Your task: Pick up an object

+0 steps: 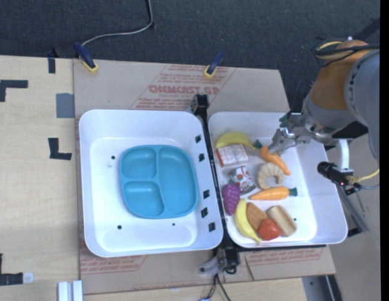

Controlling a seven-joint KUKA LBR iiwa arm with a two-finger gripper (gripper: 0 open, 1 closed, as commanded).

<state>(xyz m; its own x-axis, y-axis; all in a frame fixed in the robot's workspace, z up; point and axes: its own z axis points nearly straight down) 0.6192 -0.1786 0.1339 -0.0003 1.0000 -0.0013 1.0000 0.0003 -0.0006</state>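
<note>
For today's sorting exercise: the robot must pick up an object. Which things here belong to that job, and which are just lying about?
Part of the job:
gripper
right bin
carrots
bananas
grapes
tomato
croissant
bun

Lying about:
blue plate
left bin
yellow clamps
cable

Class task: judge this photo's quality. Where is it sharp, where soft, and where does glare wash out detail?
Camera view: even light, faint shadows; blue plate sharp; white bin walls bright, nearly washed out; pincer slightly soft; small food toys low on detail.
</note>
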